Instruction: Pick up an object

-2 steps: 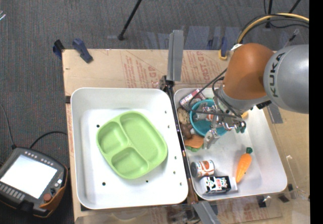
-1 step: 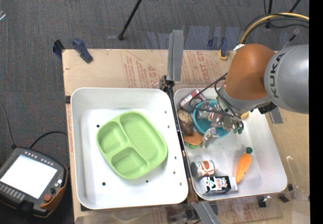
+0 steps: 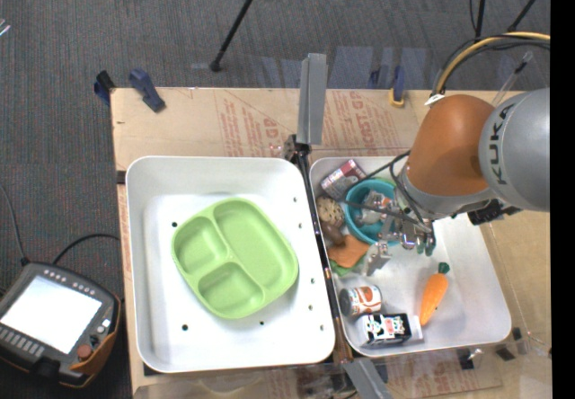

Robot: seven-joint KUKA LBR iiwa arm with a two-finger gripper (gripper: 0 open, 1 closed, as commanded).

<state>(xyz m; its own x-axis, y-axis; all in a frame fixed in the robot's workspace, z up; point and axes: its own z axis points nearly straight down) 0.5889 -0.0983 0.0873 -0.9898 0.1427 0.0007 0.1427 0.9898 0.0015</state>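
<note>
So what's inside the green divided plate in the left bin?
All three compartments of the green divided plate show bare plastic, fully in view. Whatever lies beneath it in the left bin is covered.

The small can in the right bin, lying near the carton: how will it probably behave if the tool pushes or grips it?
The can lies on its side, so a push would likely make it roll, perhaps toward the carton beside it. Its round, smooth-looking body may slip between fingers. It looks stiff and should keep its shape when gripped.
</note>
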